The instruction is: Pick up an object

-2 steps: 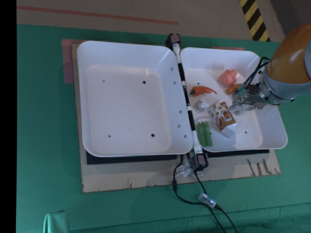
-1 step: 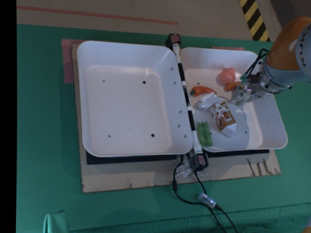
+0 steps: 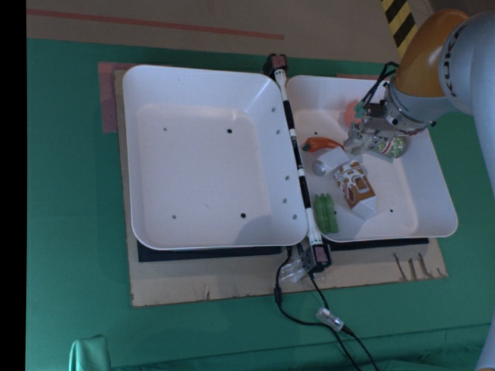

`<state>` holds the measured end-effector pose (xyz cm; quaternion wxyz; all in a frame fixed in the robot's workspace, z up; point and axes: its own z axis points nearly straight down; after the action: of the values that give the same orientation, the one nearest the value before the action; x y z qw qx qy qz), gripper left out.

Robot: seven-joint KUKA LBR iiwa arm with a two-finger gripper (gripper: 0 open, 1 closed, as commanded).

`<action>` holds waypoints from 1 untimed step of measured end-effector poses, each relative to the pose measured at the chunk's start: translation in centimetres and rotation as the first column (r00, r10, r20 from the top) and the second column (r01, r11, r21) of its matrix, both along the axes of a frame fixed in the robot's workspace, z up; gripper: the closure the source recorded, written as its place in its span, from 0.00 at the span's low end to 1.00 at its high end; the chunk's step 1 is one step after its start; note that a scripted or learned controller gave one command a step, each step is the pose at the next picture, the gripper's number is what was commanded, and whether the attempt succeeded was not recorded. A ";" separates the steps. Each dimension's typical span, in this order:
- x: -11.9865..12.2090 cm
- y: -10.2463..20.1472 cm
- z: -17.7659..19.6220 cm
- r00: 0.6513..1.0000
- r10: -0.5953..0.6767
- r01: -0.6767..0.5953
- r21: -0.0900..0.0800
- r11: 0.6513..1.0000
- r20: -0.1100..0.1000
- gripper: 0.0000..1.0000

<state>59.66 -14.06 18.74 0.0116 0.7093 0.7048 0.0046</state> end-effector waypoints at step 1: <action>0.4 -5.0 9.1 1.000 -0.003 0.003 0.000 1.000 -0.010 1.00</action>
<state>60.10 -19.06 27.84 0.0079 0.7105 0.7037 0.0010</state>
